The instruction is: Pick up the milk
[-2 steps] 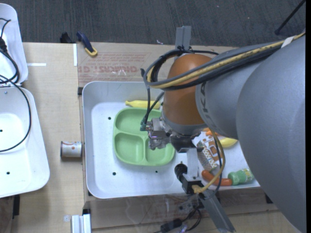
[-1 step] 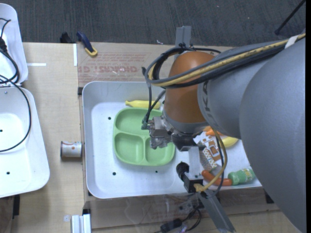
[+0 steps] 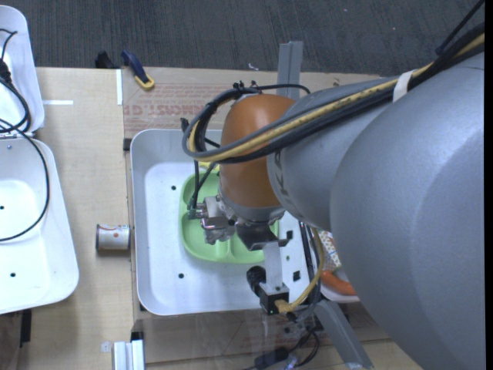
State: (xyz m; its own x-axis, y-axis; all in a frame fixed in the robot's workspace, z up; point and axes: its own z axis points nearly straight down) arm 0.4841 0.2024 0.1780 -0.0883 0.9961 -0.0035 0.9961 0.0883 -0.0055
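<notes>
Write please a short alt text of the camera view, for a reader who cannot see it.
A large grey robot arm with an orange band reaches from the right over a white bin, covering most of it. A light green object lies in the bin under its wrist.

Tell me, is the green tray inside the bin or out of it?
Inside. The green tray lies on the floor of the white bin, within its rim, partly covered by the arm's wrist.

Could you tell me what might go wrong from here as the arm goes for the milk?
1. The arm covers most of the bin, so no milk carton can be made out; the claw may close on the wrong thing.
2. The wrist sits right over the green tray, which could get pushed or grabbed instead.
3. Loose cables hang by the wrist and might snag.
</notes>
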